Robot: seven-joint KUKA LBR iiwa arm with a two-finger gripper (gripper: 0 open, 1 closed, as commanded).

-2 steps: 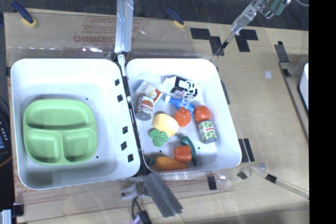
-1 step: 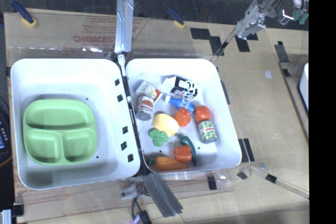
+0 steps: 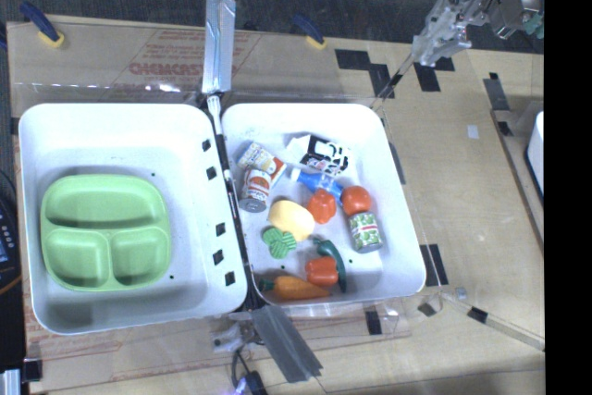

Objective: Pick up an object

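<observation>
The right white bin [image 3: 393, 190] holds several toy foods: a tin can [image 3: 254, 191], a black-and-white carton [image 3: 321, 153], a yellow lemon [image 3: 291, 219], a red tomato [image 3: 355, 198], a green-labelled jar [image 3: 366, 232], a red pepper [image 3: 323, 270] and a carrot [image 3: 296, 288]. My gripper [image 3: 437, 49] hangs beyond the bin's far right corner, well above the bench and apart from every object. It is open with nothing between its fingers.
The left white bin [image 3: 55, 134] holds a green divided tray [image 3: 106, 231]. A grey taped divider [image 3: 219, 32] runs back from where the two bins meet. Bare wooden bench [image 3: 472, 199] lies to the right of the bins.
</observation>
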